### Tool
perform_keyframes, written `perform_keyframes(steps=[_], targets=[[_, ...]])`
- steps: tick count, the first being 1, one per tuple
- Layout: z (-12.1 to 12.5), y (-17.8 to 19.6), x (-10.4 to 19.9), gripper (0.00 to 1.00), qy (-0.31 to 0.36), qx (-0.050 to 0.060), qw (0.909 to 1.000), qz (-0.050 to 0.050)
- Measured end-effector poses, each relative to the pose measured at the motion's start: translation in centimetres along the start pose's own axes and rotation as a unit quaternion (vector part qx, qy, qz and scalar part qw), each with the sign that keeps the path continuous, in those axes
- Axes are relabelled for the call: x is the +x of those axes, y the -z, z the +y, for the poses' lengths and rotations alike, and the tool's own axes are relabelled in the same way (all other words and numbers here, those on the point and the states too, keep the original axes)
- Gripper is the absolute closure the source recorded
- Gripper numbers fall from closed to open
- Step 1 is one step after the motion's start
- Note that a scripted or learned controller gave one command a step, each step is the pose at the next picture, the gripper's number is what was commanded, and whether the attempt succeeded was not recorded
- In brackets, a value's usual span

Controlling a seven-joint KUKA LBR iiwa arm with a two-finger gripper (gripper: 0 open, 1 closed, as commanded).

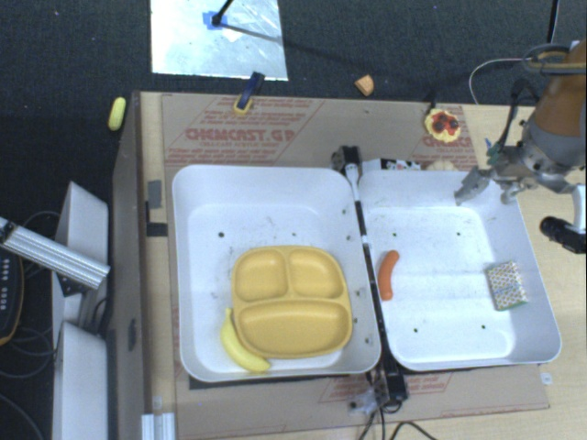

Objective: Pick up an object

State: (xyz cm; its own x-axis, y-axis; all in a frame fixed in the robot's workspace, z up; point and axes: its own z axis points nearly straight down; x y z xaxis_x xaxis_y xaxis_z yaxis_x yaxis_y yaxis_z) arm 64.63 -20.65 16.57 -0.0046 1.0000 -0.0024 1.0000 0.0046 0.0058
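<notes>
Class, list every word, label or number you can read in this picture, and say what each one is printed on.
"CHEMCAST GP": red print on the brown protective sheet under the bins, behind the left bin.
More red print of the same kind runs along that sheet's far and near edges, too small and blurred to read.
The sponge carries a speckled pattern, not text.

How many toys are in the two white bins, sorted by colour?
Yellow: 2, the divided tray and the banana beside it, in the left bin.
Orange: 1, the sausage, in the right bin.
Speckled grey: 1, the small block, same bin.
Total: 4
</notes>
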Motion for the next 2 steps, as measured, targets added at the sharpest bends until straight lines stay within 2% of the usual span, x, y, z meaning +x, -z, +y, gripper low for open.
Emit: perform_keyframes(steps=[1, 2], targets=[[-4.2, -2.7, 10.5, 0.0, 0.0, 0.003, 1.0, 0.002], [-5.9, -8.1, 11.9, 0.0, -0.001, 0.003, 1.0, 0.001]])
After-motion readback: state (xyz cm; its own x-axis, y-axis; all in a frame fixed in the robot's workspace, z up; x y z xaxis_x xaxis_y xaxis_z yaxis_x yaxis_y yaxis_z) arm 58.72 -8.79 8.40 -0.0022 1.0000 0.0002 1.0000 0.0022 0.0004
